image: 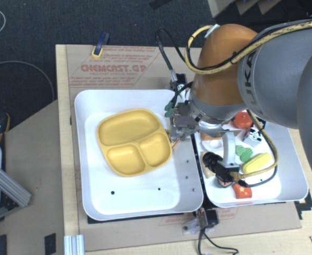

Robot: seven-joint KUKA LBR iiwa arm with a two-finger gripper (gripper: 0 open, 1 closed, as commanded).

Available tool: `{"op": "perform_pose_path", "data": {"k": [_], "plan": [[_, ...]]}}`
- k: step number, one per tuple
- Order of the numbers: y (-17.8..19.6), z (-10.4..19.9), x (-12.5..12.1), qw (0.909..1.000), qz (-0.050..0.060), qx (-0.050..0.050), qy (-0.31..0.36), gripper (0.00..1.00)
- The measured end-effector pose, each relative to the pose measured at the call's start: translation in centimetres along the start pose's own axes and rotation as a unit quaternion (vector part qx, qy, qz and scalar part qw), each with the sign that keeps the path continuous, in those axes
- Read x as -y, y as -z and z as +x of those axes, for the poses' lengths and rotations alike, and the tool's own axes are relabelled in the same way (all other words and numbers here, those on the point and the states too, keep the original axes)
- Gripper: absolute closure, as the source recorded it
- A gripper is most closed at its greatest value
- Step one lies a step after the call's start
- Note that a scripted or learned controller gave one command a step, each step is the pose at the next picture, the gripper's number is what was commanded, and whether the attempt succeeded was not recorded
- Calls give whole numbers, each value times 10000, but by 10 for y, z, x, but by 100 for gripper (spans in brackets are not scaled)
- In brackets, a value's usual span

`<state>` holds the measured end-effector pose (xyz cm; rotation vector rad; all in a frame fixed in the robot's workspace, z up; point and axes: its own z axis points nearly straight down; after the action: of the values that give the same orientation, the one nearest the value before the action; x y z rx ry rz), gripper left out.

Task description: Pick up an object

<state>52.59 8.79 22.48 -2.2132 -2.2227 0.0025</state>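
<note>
Lying in the left bin (145, 195), a yellow divided plate (133, 141) takes up the upper middle, tilted a little, its right edge near the wall between the bins. The gripper (178, 125) hangs just beside that edge, over the dividing wall, and whether it is spread or pressed together cannot be told. Under the arm, the right bin (283, 187) holds an orange-red piece (243, 120), a green piece (244, 153), a yellow piece (256, 162) and a small red piece (243, 191).
</note>
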Motion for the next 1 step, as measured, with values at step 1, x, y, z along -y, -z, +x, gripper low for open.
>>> {"op": "perform_pose_path", "data": {"k": [1], "plan": [[-7, -4, 12, 10000, 0, 9, -28, 100]]}}
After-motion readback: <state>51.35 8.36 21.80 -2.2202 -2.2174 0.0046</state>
